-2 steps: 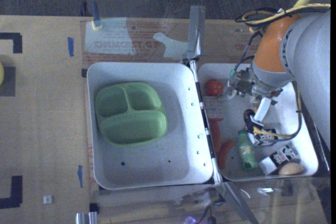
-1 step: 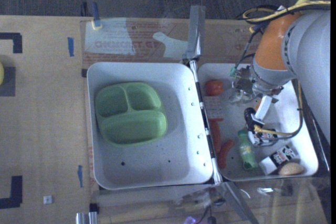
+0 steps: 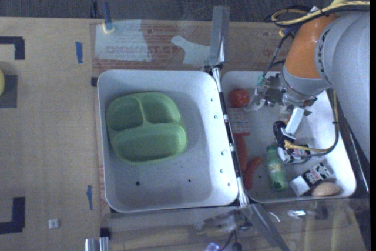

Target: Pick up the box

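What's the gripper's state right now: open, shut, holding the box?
Gripper: cannot be told from this view. The box lies in the right bin, apart from it.

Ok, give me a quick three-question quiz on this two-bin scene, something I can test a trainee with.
1. True or false: the green divided plate lies in the left-hand bin of the camera view.
2. Which thing lies right beside the black-and-white box?
A. a tan rounded item
B. a blue cup
C. a metal spoon
3. Fill in: the gripper hangs close to the round red item, over the bin on the view's ___ side.

Key
1. True
2. A
3. right, that is the right-hand bin
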You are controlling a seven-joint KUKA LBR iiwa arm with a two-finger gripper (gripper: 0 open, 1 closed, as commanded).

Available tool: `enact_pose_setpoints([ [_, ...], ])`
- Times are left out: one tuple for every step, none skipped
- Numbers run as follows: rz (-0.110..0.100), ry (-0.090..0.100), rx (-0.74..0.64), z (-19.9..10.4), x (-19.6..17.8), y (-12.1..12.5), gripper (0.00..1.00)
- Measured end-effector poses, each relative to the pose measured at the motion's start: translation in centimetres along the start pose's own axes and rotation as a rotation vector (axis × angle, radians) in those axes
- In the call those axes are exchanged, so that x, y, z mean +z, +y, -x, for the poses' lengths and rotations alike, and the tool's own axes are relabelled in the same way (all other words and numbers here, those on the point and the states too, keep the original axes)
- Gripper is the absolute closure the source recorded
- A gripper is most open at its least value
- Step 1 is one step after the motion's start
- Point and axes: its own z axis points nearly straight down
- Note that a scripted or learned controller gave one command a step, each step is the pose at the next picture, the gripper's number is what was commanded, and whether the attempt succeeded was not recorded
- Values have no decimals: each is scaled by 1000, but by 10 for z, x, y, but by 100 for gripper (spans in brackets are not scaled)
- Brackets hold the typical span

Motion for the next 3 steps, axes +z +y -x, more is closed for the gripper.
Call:
enact_pose_setpoints([
  [2,-1,-2,-1,-10,1,100],
  [1,-1,-3,-1,-10,1,0],
  [-4,3,36,6,11,-52,0],
])
